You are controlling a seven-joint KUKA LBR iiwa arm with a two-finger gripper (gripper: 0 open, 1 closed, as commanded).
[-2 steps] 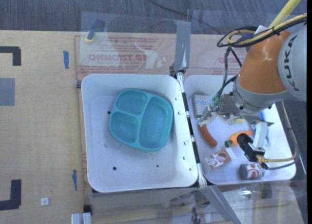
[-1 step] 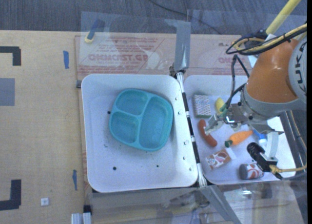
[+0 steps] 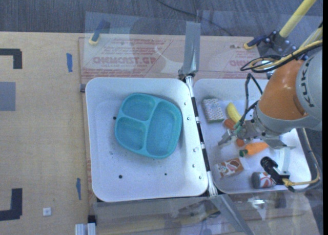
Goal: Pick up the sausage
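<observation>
Two bins (image 3: 97, 126), one teal plate (image 3: 148, 125), one carrot (image 3: 254, 149).

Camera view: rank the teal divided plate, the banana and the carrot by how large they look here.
1. Teal divided plate, in the left bin, by far the largest.
2. and 3. Carrot and banana, both in the right bin, look about alike; the arm partly hides them, so I won't rank them.

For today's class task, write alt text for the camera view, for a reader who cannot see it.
A grey and orange robot arm reaches from the right over the right bin, its gripper low among small food items: a banana, a carrot, a green packet. The left bin holds a teal divided plate.
</observation>
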